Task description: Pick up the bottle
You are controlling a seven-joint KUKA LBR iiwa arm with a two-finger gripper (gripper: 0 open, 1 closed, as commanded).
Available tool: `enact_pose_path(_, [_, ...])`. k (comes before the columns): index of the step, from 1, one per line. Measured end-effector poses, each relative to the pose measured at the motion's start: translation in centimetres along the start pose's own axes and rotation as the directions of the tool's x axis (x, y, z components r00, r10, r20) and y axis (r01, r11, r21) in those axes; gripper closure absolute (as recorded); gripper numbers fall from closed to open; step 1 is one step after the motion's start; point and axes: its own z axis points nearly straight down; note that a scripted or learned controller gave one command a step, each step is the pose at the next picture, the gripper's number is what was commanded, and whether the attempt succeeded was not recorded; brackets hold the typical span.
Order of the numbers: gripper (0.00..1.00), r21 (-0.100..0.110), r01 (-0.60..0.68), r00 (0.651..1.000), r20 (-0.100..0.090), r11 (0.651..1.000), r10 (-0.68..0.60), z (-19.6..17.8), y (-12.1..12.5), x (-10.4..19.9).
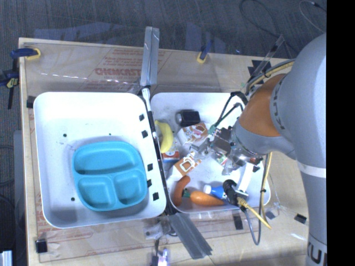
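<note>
A small white bottle with a blue end lies on its side near the front wall of the right bin, just behind an orange carrot-like toy. My gripper hangs low over the middle of that bin, among a cluster of small orange-and-white items. It is behind and slightly left of the bottle, and apart from it. The grey wrist and orange band reach in from the right and hide the bin's right side.
The right bin also holds a yellow banana-like toy, a black block, an orange-and-white box and a second orange toy. A blue sectioned plate lies in the left bin. Cables trail over the front right rim.
</note>
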Motion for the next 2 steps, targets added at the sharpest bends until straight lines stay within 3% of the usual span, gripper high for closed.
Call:
enact_pose_path(1, [0.0,-0.03,0.087,0.996,-0.003,0.996,-0.087,5.3,-1.7,2.3])
enact_pose_path(2, [0.0,0.001,-0.454,0.891,0.001,0.891,0.454,-3.3,-6.3,6.9])
